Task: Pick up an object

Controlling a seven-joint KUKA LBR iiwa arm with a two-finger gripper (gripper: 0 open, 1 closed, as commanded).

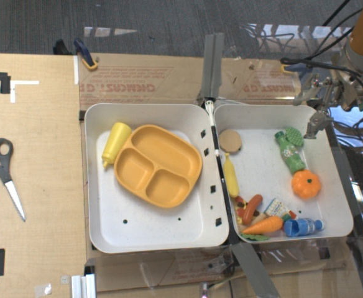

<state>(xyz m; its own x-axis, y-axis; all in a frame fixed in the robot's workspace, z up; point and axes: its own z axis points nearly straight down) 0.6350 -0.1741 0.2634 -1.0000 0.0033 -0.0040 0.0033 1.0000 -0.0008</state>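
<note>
Orange fruit (306, 184): lies loose in right bin (343, 185), free to grasp.
Gripper (316, 126): hovers above green packet (291, 149); grip state unclear.

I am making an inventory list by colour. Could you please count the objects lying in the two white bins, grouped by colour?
Yellow: 3 – plastic mustard bottle, sectioned plastic tray, long toy banana
Orange: 2 – round toy pumpkin, toy carrot
Green: 1 – toy bottle
Blue: 1 – small bottle
Tan: 1 – round disc
Red: 1 – toy sausage
Total: 9; the corner clutter may hide more.
</note>
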